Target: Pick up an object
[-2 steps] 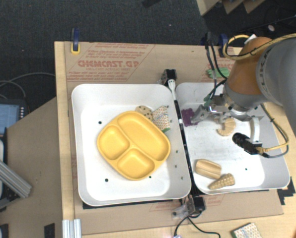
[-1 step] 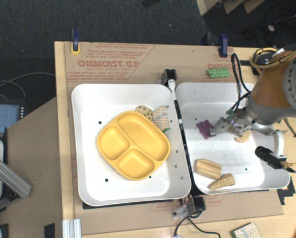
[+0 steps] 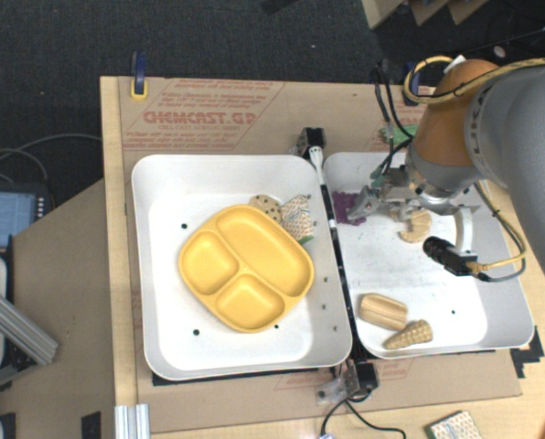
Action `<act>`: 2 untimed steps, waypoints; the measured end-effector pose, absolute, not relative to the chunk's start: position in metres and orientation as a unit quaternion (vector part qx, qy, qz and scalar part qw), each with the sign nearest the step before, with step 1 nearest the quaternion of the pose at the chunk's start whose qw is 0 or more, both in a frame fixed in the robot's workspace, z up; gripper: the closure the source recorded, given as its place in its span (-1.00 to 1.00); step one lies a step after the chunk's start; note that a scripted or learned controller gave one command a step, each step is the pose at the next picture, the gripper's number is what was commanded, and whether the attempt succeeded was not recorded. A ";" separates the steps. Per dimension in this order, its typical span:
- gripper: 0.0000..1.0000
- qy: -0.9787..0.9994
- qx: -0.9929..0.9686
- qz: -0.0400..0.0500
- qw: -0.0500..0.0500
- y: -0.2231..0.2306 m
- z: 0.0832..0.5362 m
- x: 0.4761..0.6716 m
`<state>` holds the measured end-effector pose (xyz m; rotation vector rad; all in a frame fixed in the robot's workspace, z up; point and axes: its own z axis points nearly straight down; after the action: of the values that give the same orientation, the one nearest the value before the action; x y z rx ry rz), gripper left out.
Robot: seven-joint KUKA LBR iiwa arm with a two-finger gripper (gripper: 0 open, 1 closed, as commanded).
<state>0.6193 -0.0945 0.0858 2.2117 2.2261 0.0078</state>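
Note:
The right bin (image 3: 492, 332) holds a purple object (image 3: 350, 207) by its left wall, a small tan piece (image 3: 416, 226) near the middle, a tan bread-like roll (image 3: 382, 311) and a ridged yellow cone (image 3: 410, 335) at the front. My gripper (image 3: 393, 199) hangs low over the back of this bin, between the purple object and the tan piece. The grey arm with its orange band (image 3: 444, 126) hides the bin's back right part. I see nothing held in the gripper.
The left bin (image 3: 154, 245) holds a yellow divided plate (image 3: 245, 265), with a speckled cookie (image 3: 266, 206) and a patterned item (image 3: 297, 214) at its far edge. A black cable plug (image 3: 446, 254) hangs from the arm over the right bin.

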 end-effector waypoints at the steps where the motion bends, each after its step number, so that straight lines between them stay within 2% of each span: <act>1: -1.00 0.706 0.708 0.003 -0.002 -0.178 0.086 0.621; 2: -1.00 0.712 0.702 0.007 -0.005 -0.201 0.087 0.598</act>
<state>0.5980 -0.2007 0.0871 2.2142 2.2436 0.0229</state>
